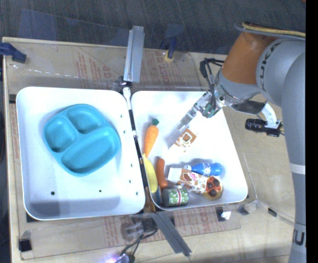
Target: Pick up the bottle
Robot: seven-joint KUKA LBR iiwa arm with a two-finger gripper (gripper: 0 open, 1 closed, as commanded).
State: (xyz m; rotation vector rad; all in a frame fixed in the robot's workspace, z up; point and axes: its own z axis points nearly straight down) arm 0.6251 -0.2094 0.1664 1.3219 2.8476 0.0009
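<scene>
The bottle [207, 169] is blue with a pale middle and lies on its side near the front right of the right bin [232, 147]. My gripper [184, 125] hangs over the middle of that bin, reaching down and to the left from the wrist. It is well behind and to the left of the bottle, not touching it. A small brown and white carton [185, 139] sits right under the gripper's tip; whether they touch is unclear.
In the right bin lie a carrot [150, 136], a sausage [160, 171], a banana [149, 175], a green can [175, 196] and a printed snack pack [201, 182] pressed against the bottle. The left bin [33, 190] holds a blue divided plate [82, 138].
</scene>
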